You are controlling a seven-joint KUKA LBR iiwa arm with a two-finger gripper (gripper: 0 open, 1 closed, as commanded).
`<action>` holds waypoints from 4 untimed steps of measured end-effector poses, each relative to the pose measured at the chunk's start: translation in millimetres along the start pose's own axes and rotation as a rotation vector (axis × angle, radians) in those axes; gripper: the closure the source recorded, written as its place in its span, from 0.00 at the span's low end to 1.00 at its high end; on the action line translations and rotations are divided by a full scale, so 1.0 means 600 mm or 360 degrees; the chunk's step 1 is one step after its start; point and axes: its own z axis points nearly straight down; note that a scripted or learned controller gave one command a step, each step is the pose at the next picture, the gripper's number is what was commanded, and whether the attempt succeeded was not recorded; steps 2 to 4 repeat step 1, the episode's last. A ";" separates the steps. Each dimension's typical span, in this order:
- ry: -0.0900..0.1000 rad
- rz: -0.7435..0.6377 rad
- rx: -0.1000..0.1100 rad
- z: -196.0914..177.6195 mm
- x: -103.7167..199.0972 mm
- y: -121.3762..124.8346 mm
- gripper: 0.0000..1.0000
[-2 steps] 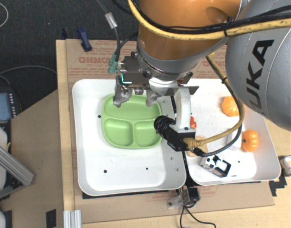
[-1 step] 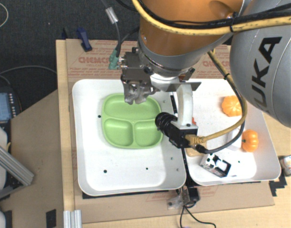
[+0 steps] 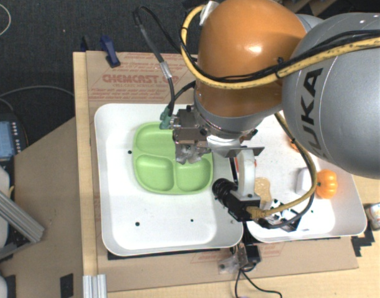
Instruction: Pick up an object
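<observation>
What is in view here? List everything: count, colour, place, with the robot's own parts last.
divided plastic plate: one, light green, three compartments, in the left bin, partly under the wrist
shallow bins: two, white, side by side on the bench
small round pumpkin-like object: one, orange, in the right bin
small block: one, grey-white, left of the orange object
clip: one, blue, at the cardboard's far edge
cardboard sheet: one, brown, under the bins
arm: one, grey with an orange band, reaching over the bins
gripper: one, metal, above the green plate

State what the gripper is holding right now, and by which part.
Cannot be told. The gripper is over the green divided plate in the left bin, but the arm's wrist hides its tips and any contact with the plate.
</observation>
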 end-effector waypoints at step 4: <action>0.0002 0.0005 -0.0005 0.090 -0.113 0.042 1.00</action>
